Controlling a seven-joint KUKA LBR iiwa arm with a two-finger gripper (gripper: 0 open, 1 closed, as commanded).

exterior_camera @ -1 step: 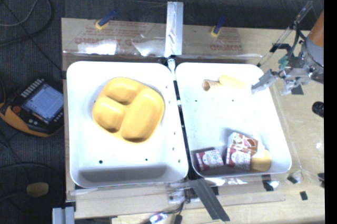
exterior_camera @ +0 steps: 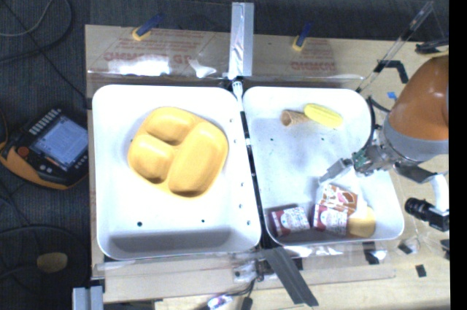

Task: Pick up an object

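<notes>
Hovering over the right bin (exterior_camera: 365, 108) in what looks like the approach step, the gripper (exterior_camera: 343, 168), its jaws apparently narrow and empty, sits just above the red-and-white packet (exterior_camera: 336, 208) and next needs a descent.

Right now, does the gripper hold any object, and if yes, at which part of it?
Nothing is held. The gripper hangs over the right bin, above the snack packet, with no object between its fingers.
</notes>
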